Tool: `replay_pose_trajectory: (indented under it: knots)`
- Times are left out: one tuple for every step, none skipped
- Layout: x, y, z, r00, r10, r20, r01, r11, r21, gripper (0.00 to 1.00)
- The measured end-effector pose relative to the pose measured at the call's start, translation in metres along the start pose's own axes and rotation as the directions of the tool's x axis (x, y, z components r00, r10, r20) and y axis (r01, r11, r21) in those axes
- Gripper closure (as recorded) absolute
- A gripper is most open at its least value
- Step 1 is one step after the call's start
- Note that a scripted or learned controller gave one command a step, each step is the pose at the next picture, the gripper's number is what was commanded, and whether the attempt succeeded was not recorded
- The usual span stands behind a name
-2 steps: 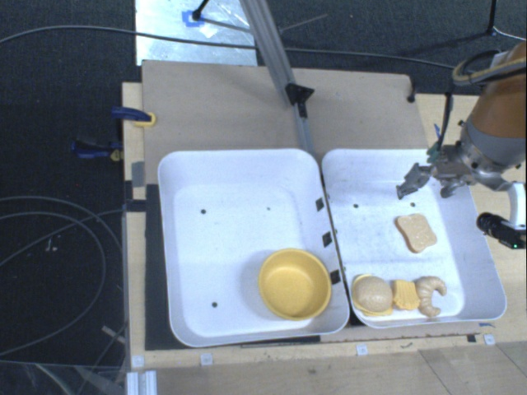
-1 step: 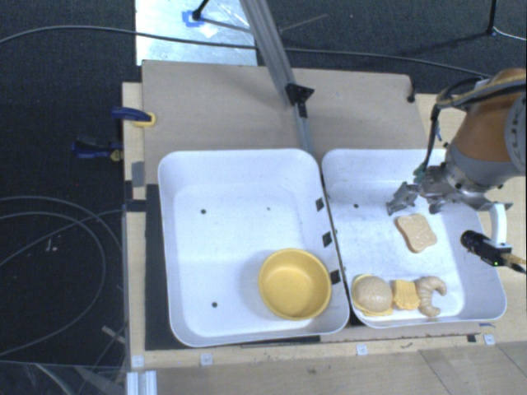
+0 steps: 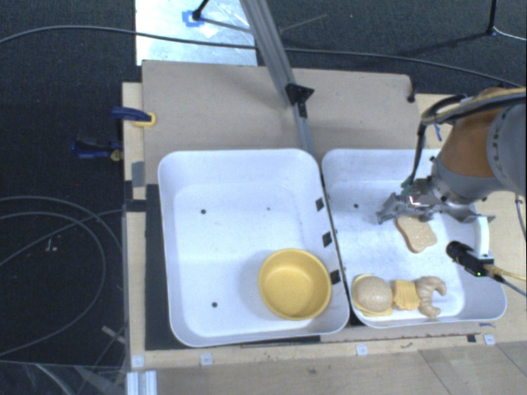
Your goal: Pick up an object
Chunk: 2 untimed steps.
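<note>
Camera view, looking down at a slant on a bench [image 3: 247, 105] bearing two shallow white bins side by side. The left bin [image 3: 206, 179] holds a yellow bowl [image 3: 295, 283], upright, near its front right corner. The right bin [image 3: 362, 179] holds a tan bread-slice piece [image 3: 417, 233] toward its middle right, and along its front wall a round bun-like piece [image 3: 372, 295] touching a pale dough-coloured piece [image 3: 418, 295]. The arm [image 3: 482, 151], grey with an orange band, reaches in from the right; its gripper [image 3: 409, 206] sits low over the right bin, just above and touching or nearly touching the upper end of the bread-slice piece. Whether the claw is spread or closed, and whether it has hold of anything, cannot be told. A blue-and-yellow clamp [image 3: 132, 116] grips the bench's left edge.
</note>
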<state>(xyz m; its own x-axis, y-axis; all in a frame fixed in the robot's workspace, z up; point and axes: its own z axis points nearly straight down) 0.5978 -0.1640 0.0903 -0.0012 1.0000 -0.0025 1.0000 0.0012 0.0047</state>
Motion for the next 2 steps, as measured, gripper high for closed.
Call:
replay_pose_trajectory:
  knots:
    - [-0.001,0.002,-0.014,1.0,0.001,0.002,-0.001,1.0,-0.006,1.0]
    - [-0.003,0.004,-0.058,1.0,-0.002,-0.001,0.002,1.0,-0.001,1.0]
